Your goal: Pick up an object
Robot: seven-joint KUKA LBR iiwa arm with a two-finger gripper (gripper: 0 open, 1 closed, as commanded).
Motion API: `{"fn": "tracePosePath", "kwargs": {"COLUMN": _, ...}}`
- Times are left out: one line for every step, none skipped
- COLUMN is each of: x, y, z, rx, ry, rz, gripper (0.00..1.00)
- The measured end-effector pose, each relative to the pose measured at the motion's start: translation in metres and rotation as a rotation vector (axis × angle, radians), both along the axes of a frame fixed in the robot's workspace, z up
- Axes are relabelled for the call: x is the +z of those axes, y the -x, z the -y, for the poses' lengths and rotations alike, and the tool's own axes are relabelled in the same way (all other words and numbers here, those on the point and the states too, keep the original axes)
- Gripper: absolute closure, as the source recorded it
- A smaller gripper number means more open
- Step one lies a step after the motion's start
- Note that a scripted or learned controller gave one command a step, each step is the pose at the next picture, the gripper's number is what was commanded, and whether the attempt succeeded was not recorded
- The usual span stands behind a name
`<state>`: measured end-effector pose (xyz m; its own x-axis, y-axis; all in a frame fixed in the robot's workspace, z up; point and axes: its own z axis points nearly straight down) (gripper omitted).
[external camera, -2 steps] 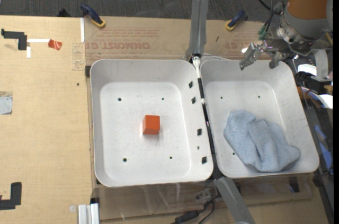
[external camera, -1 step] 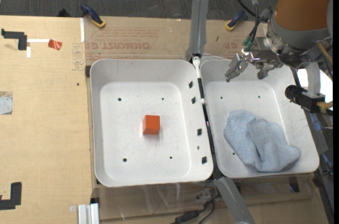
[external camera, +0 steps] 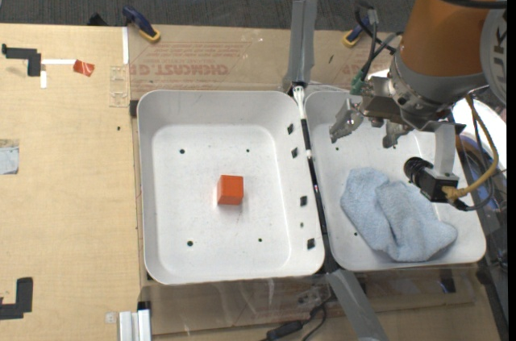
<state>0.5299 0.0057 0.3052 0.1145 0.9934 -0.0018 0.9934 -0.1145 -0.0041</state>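
One orange cube (external camera: 230,190), one blue cloth (external camera: 397,218); tool (external camera: 367,130) spread open, holding nothing.

Two shallow white bins, the left bin (external camera: 153,170) and the right bin (external camera: 339,243), side by side. One orange block (external camera: 230,190), near the left bin's centre. One crumpled blue-grey cloth (external camera: 399,217), toward the right bin's near edge.

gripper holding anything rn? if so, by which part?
Nothing held. The two-finger gripper hangs open over the right white bin, apart from the crumpled light-blue cloth. The orange cube sits in the left bin.
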Motion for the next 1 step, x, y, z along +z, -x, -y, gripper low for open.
{"fn": "tracePosePath", "kwargs": {"x": 0.0078, "y": -0.0006, "z": 0.0012, "rx": -0.001, "ry": 0.002, "rz": -0.003, "gripper": 1.0}}
